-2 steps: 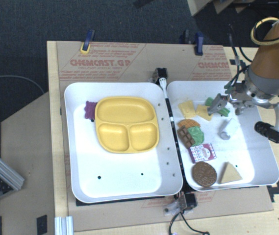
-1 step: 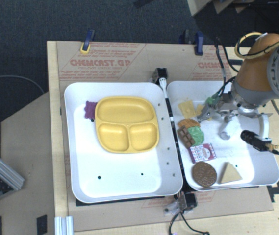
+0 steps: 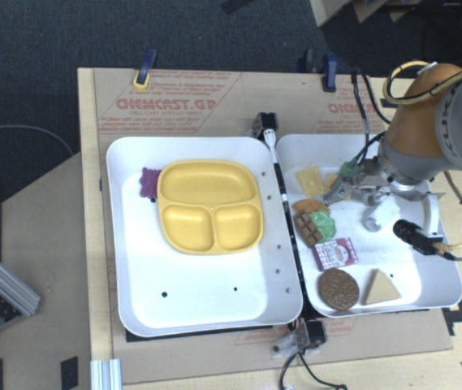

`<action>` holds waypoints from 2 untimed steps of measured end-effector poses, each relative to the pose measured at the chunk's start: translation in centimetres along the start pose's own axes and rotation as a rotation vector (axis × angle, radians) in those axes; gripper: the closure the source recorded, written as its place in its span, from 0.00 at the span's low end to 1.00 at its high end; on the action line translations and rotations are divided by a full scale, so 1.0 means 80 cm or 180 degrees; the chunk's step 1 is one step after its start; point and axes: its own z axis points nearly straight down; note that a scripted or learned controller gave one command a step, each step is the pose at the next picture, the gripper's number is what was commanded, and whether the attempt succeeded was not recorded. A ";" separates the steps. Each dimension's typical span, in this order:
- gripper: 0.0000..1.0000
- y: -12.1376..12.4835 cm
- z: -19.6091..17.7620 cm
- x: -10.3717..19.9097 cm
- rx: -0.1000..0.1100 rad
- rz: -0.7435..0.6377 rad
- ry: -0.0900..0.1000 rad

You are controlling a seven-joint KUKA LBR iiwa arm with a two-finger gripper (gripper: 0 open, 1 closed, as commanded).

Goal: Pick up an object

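Reaching in from the right, the arm (image 3: 425,128) hangs its gripper (image 3: 359,187) over the right bin (image 3: 442,279); how its fingers stand, I cannot tell. Two bins: the left bin (image 3: 133,242) holds one yellow tray (image 3: 210,205) and one purple scrap (image 3: 149,182) touching it. Right bin, five items: yellow piece (image 3: 310,179), brown-green block (image 3: 313,222), pink packet (image 3: 334,253), brown disc (image 3: 338,288), tan wedge (image 3: 382,288).

Glossy yellow plastic tray (image 3: 210,205) in smooth white plastic bin (image 3: 133,250).
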 end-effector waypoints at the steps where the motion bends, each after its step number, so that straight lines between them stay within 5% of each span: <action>1: 1.00 0.000 -0.013 0.000 -0.0001 0.0000 0.0000; 2: 1.00 0.014 -0.077 0.002 -0.0020 -0.0005 -0.0005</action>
